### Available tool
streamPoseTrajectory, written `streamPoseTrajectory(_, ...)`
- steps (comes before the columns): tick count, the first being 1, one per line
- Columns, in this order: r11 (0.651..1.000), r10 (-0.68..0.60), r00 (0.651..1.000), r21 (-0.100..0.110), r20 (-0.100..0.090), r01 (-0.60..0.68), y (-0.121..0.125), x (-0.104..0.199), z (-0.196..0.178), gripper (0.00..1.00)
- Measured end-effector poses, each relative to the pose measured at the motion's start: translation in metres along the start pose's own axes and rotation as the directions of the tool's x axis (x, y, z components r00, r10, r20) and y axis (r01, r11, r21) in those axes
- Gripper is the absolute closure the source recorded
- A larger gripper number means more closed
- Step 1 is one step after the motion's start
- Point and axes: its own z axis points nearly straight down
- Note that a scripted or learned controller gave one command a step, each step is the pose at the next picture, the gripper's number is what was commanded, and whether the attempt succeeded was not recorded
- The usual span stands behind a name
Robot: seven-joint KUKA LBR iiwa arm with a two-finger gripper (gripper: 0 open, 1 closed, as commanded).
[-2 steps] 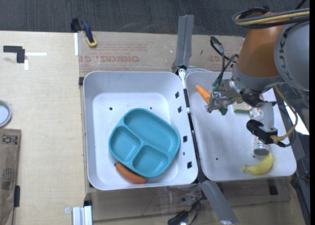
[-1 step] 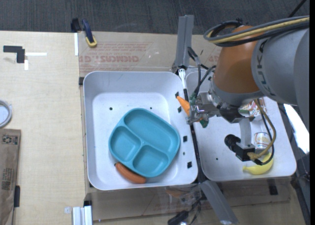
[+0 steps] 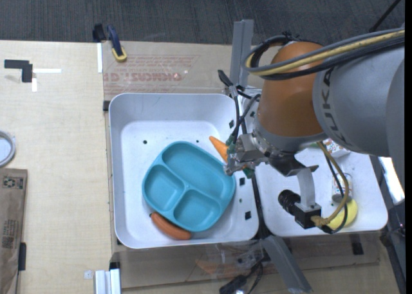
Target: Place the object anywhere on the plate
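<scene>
A blue three-compartment plate lies in the left white bin. An orange carrot-shaped object rests just off the plate's upper right rim, beside the bin's right wall. My gripper hangs over the plate's right edge, directly below and right of the carrot, its tip close to the carrot. The bulky orange and grey wrist hides much of it. An orange sausage-like piece pokes out from under the plate's lower left rim.
The right bin holds a yellow banana at its lower right and a small printed packet near the arm. A roll of tape and a brown packet sit on the bench at far left.
</scene>
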Motion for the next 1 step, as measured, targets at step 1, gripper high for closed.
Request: streamPoseTrajectory(1,1.0,0.001,1.0,0.0,0.0,-0.001,0.0,-0.0005,0.0,0.0)
